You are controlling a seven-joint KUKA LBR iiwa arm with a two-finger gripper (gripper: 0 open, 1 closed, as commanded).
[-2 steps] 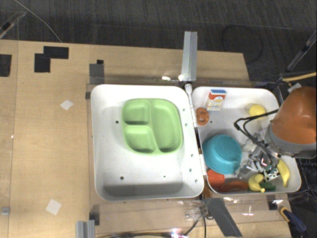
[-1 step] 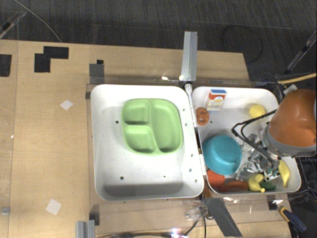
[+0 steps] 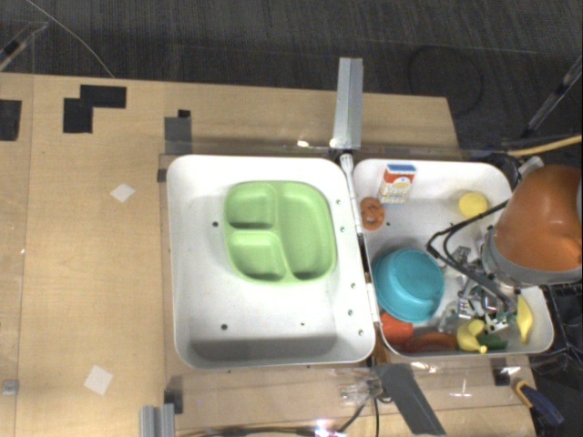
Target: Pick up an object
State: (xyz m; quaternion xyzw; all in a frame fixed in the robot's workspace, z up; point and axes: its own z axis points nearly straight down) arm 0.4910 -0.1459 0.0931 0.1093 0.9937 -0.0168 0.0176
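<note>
the arm's jaws point(image 3: 475, 309) are low in the right bin point(image 3: 428, 176), among small toys by a blue bowl point(image 3: 407, 283); i cannot tell their state. a green divided plate point(image 3: 278, 230) lies in the left bin point(image 3: 196, 244).

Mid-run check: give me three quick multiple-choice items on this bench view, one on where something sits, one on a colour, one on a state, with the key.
1. Where does the green divided plate lie?
A. In the left bin
B. In the right bin
C. On the bare bench

2. What colour is the bowl in the right bin?
A. Red
B. Blue
C. White

3. How does the small carton stand?
A. Under the plate
B. Inside the bowl
C. Apart from the bowl, near the right bin's far wall

Key: 1 A, the plate fills the left bin's middle. 2 B, the bowl is teal-blue. 3 C, bare white floor separates carton and bowl.
</note>
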